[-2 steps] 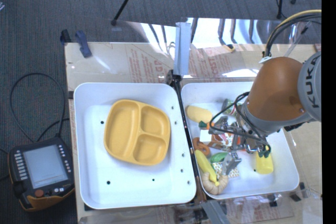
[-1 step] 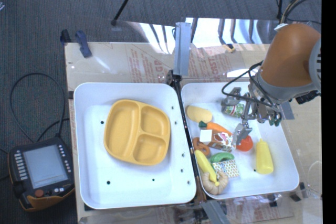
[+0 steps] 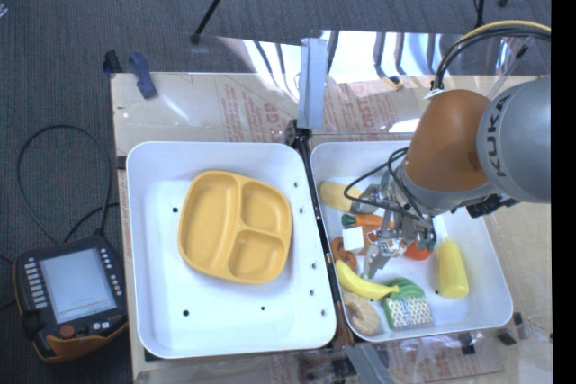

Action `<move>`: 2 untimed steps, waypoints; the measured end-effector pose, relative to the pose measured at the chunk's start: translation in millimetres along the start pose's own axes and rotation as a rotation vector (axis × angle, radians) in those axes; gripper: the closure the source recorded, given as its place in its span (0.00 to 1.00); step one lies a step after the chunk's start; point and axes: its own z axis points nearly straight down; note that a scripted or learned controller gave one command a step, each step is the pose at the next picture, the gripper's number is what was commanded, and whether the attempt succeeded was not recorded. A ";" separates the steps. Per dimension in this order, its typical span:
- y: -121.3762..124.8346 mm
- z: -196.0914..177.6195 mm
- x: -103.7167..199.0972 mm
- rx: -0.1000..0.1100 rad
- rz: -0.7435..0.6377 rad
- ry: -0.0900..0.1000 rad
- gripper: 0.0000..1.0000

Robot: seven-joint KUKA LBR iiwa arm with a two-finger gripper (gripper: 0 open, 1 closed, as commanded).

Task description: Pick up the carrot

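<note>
Carrot, a short orange tapered toy vegetable (image 3: 367, 219), lies in the right shallow white plastic bin (image 3: 486, 234) among other play food, partly covered by the two-finger metal gripper (image 3: 389, 249) of the grey arm with the orange band (image 3: 447, 152), which hangs low over it; whether the fingers are spread or closed cannot be told from this slanted view, and nothing is seen gripped between them. Just beside the carrot lie a yellow banana (image 3: 360, 281), a yellow squeeze bottle (image 3: 451, 269) and a green-edged packet (image 3: 407, 308). Left bin (image 3: 153, 193) carries a yellow three-compartment plate (image 3: 237, 226). Judged progress: approach made, grasp unconfirmed, lift yet to come
</note>
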 end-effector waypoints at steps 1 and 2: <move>12.7 -3.6 -9.0 0.002 -0.091 -0.009 0.00; 9.7 -2.6 10.8 0.002 -0.146 -0.004 0.00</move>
